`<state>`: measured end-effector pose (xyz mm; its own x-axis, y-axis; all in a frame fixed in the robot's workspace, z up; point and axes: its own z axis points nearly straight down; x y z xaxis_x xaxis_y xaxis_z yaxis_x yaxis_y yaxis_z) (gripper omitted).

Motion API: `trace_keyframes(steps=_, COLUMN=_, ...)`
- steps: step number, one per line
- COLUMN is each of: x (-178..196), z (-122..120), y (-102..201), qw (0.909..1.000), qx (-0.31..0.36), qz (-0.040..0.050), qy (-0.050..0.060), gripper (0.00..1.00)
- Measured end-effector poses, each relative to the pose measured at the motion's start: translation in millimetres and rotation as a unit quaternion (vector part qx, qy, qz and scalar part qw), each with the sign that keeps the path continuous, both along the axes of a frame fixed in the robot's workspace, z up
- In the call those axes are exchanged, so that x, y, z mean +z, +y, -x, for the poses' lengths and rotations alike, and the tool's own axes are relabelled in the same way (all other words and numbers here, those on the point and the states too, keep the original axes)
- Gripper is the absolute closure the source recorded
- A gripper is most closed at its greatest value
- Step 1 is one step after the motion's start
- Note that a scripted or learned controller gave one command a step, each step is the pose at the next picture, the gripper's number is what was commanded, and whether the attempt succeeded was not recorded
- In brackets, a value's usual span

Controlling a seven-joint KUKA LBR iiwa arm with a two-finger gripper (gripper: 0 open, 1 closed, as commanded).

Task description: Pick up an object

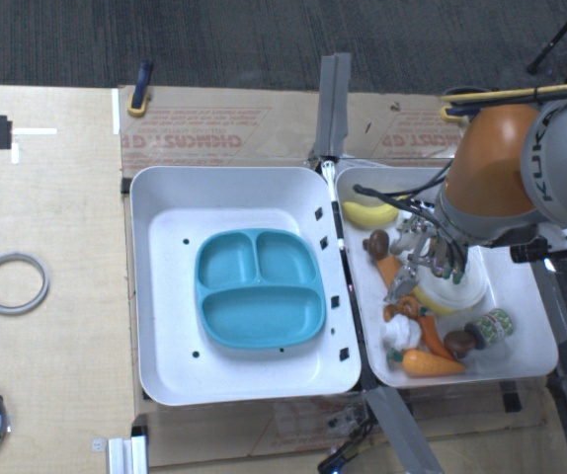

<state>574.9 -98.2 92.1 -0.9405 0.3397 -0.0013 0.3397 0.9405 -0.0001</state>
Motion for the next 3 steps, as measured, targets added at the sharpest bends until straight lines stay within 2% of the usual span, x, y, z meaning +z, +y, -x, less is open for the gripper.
trace_keyframes(steps=1, x=-0.2, z=61.9, y=-0.5, qw=0.9998, qx=-0.021, qz=0.0002, qy=0.0, gripper=0.0)
trace_keyframes(steps=2, x=0.2, z=-7.1, y=-66.0, qw=1.0, qx=0.009, qz=-0.0002, qy=0.0, gripper=0.0)
trace_keyframes(steps=3, x=-0.1, z=21.8, y=-4.5, qw=0.9965, qx=-0.084, qz=-0.0004, qy=0.0, gripper=0.0)
